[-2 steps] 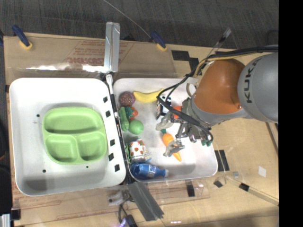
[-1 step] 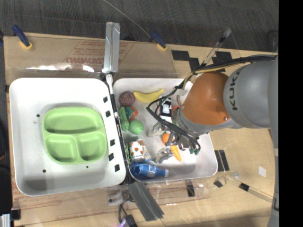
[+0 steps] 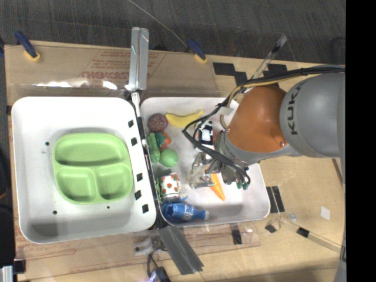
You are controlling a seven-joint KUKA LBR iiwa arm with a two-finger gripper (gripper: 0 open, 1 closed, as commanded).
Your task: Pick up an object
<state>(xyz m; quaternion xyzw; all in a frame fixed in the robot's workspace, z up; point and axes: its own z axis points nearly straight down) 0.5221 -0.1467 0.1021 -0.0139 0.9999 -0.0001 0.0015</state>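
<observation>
My gripper [image 3: 201, 176] reaches down into the right bin [image 3: 252, 207], its metal fingers low over the bin floor beside an orange carrot [image 3: 218, 187]. The carrot lies just right of the fingertips, touching or nearly touching them. Along the bin's left side sit a yellow banana [image 3: 183, 119], a dark red-brown ball [image 3: 157, 123], a green vegetable [image 3: 154, 146], a green lime [image 3: 169, 157], a spotted white cup [image 3: 170, 185] and a blue bottle [image 3: 183, 212]. The arm's orange band and grey wrist hide the bin's right middle.
The left bin [image 3: 29, 175] holds a green divided tray [image 3: 93, 167]. A metal bar [image 3: 139, 57] stands at the back between the bins. Cables run from the arm over the right bin's back edge.
</observation>
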